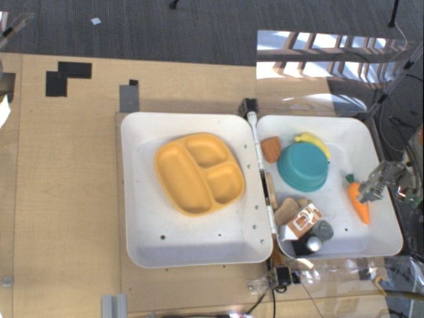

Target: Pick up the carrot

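Carrot (pixel 360 204) lies in the right bin (pixel 344 126), close to its right wall: a short orange taper with a small green tuft at the upper end and the thin tip slanting down and to the right. Its colour stands out sharply on the white floor. My gripper (pixel 372 189) sits right at the carrot's upper part, reaching in over the bin's right rim, with the metal fingers overlapping the orange body near the tuft. Whether my jaws are clenched on it or standing released I cannot tell; the fingers blur together from this height. To the left of the carrot, well apart, a teal bowl (pixel 304 165) stands upside down, with a yellow banana (pixel 313 140) peeking out behind it and a brown piece (pixel 270 148) just beside it near the divider. At the bin's lower left corner a cluster gathers: a tan piece (pixel 287 210), a brown and white box (pixel 304 220) and a grey bottle (pixel 320 233). The left bin (pixel 146 244) bears a yellow plate (pixel 199 173) with three compartments.
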You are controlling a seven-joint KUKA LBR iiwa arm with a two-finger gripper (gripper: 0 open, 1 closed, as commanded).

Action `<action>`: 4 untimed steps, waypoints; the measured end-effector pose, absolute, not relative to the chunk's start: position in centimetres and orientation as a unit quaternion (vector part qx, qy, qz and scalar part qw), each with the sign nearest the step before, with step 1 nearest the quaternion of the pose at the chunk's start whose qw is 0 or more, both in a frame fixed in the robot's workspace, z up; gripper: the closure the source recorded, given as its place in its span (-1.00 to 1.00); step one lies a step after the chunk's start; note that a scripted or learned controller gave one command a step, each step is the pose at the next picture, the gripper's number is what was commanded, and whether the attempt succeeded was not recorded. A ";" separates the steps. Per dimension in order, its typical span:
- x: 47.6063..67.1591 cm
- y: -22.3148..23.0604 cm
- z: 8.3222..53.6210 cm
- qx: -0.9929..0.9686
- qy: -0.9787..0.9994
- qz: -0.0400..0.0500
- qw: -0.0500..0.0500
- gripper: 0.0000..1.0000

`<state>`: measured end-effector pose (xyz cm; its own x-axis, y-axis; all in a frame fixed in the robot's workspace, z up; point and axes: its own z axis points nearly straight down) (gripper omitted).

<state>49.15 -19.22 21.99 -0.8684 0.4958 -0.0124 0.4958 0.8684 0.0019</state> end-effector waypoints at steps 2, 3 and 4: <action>49.0 -19.1 11.1 0.323 0.946 0.000 0.003 -1.00; 49.6 -19.9 9.2 0.403 0.915 0.006 0.007 -1.00; 50.2 -20.0 10.3 0.400 0.916 0.004 0.016 1.00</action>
<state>50.18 -20.03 10.33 -0.6793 0.7334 -0.0260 0.7332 0.6797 0.0209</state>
